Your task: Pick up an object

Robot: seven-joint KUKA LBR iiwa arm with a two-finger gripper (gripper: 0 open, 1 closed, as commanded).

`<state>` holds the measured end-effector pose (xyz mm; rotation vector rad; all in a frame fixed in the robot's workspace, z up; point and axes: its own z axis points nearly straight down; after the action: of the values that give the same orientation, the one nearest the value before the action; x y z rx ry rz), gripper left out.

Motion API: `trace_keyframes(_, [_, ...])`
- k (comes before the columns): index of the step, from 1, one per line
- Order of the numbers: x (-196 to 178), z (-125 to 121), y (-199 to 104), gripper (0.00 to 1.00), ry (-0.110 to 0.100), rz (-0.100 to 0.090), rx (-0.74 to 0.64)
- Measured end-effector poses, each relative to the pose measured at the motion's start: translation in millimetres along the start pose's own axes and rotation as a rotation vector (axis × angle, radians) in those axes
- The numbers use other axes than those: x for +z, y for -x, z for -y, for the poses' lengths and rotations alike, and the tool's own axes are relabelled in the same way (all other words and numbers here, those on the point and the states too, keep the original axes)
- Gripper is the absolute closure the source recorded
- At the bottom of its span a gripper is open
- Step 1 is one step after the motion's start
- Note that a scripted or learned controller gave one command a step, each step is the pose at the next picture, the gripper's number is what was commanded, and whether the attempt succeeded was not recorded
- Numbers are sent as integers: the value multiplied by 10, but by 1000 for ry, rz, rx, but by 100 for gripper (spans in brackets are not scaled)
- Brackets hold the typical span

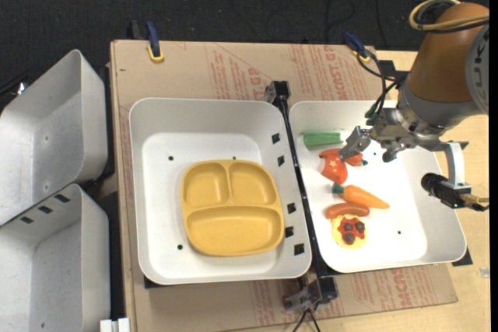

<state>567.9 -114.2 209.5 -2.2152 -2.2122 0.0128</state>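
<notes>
The right bin (436,237) holds several toy foods. A green piece (322,139) lies at its far left, with a red pepper (334,166) just below it. Nearer the front are an orange carrot (364,197), a red sausage (345,210) and a yellow round piece with dark berries (350,230). My gripper (374,147) hangs over the far middle of this bin, open, with bare bin floor showing between the fingers. Its left finger (356,142) is close to the red pepper's upper right side.
The left bin (148,167) holds a yellow divided plate (232,207). A black divider (289,159) runs between the bins. Two white tubs (47,128) stand off the bench at the left. A black fitting (440,186) sticks out by the right bin's right side.
</notes>
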Motion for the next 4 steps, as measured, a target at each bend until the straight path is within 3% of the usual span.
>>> trace_keyframes(1, [-71,-27,-1,0,13,2,-2])
trace_keyframes(3, [1145,105,50,0,6,1,1])
trace_keyframes(4, [1175,105,47,0,12,1,0])
